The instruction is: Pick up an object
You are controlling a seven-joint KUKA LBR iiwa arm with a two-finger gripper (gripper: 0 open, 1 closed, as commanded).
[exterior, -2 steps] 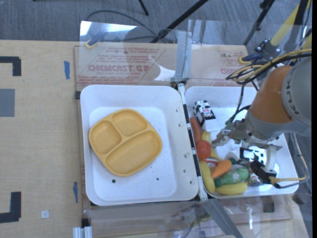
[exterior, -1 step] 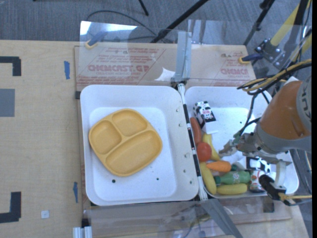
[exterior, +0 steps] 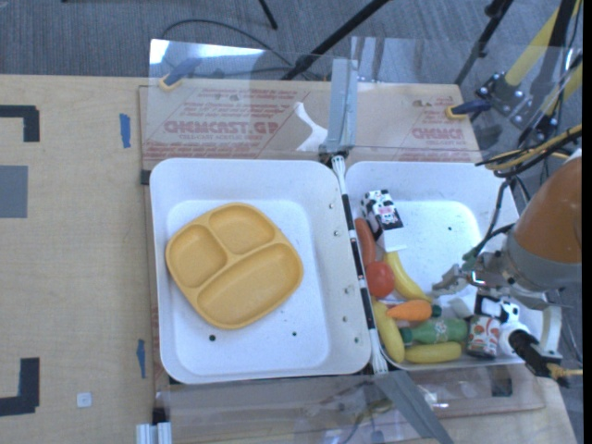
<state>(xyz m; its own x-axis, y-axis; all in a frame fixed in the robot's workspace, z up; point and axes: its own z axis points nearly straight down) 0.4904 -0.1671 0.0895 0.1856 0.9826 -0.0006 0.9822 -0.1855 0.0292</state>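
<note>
I saw the grey two-finger gripper (exterior: 483, 289) low over the right white bin (exterior: 435, 215), beside the small orange plastic carrot (exterior: 413, 311); its grip I couldn't make out.

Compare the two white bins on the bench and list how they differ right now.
The left bin holds a single yellow divided plate lying flat near its middle; the right bin holds a jumble of small toy foods, among them a banana and a carrot, crowded along its left and near sides. The gripper is over the right bin, while the left bin has no arm above it. Both are shallow, white and set side by side.
</note>
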